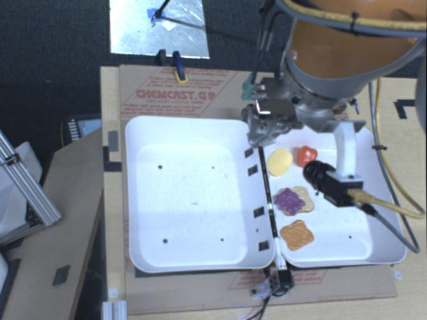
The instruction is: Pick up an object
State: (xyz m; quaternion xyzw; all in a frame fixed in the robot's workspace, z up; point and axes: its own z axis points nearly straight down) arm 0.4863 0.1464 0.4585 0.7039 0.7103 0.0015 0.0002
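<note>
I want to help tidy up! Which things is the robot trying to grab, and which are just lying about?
For the job:
yellow piece
red piece
purple piece
orange piece
hand

Just lying about:
shiny sheet
cardboard
metal rail

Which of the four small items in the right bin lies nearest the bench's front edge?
The orange piece: it lies below the purple-topped piece, the yellow piece and the red piece.

Lighting even, moderately bright, from overhead. White bins near overexposed, surface detail washed out. Foil sheet beyond bins showed mottled glare. Arm above bins soft, out of focus. Overall slightly grainy.
</note>
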